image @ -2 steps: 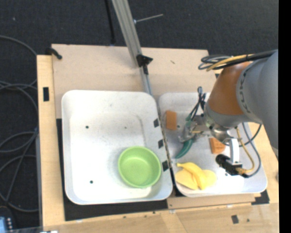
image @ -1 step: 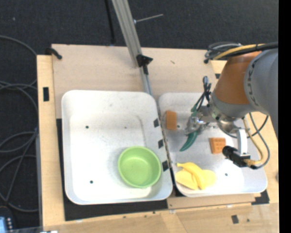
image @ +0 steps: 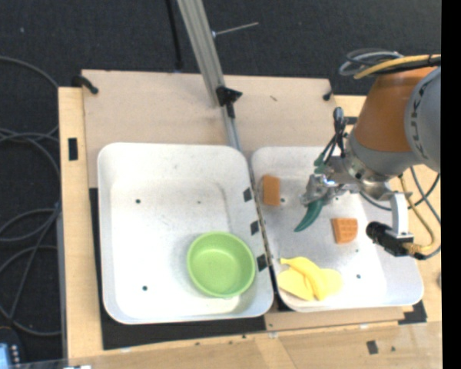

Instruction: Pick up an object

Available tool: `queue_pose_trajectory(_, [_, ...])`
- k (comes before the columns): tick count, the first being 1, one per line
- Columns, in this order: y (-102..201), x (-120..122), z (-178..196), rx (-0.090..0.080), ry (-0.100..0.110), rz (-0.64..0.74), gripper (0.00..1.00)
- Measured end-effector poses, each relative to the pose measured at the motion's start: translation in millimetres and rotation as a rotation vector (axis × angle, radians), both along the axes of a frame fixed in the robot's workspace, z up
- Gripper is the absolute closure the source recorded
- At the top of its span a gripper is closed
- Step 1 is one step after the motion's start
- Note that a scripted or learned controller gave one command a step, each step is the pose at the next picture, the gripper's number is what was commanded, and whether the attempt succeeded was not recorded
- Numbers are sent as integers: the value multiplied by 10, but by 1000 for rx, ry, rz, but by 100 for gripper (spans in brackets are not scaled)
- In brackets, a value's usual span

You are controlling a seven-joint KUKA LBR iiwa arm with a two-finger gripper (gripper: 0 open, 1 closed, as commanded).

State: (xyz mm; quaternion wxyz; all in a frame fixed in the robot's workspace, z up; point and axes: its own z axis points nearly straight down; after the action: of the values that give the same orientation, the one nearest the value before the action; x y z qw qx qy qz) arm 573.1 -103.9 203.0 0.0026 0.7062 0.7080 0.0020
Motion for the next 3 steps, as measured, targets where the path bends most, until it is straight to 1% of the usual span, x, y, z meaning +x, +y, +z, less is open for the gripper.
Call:
queue_pose_trajectory(1, [-12, 17, 455, 0, 0, 0, 100])
queue_pose_trajectory(2, [518, 82, 548, 2, 3, 5, 100])
queue_pose_trajectory(3, [986, 158, 408, 1, 8, 3, 100])
